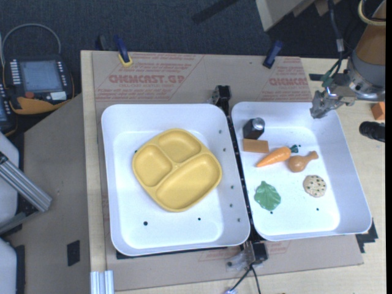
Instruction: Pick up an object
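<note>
Camera view: tool [320, 110] above right bin [349, 164]

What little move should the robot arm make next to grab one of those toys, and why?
Probably swing the tool inward and down toward the carrot. The tool hangs over the right bin's upper right rim, holding nothing, while the toys lie nearer the bin's middle.

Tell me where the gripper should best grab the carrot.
Probably the carrot's thick middle, coming from above with the gripper closing across its width. It lies flat and slanted, and the brown block crowds its narrow tip.
</note>
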Tool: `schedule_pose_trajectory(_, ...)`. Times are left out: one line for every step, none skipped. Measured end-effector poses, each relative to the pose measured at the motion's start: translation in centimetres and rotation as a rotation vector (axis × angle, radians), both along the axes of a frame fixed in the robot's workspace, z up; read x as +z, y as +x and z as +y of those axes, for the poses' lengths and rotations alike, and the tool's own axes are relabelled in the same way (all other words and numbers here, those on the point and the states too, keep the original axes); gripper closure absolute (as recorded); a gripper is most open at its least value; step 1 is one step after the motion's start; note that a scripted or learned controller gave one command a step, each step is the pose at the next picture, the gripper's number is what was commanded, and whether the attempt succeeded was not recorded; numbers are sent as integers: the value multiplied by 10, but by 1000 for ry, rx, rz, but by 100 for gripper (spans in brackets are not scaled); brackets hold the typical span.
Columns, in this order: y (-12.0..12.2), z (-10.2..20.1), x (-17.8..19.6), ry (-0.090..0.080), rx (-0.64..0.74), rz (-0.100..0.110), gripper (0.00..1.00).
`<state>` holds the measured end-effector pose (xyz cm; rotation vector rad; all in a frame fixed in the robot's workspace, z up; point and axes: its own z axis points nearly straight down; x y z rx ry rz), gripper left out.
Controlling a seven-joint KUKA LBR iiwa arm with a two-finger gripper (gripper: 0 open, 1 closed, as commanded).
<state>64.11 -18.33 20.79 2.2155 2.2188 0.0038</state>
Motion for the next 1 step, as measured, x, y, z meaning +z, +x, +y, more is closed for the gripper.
schedule_pose_trajectory(-20, 54, -6, 5, 3, 11, 100)
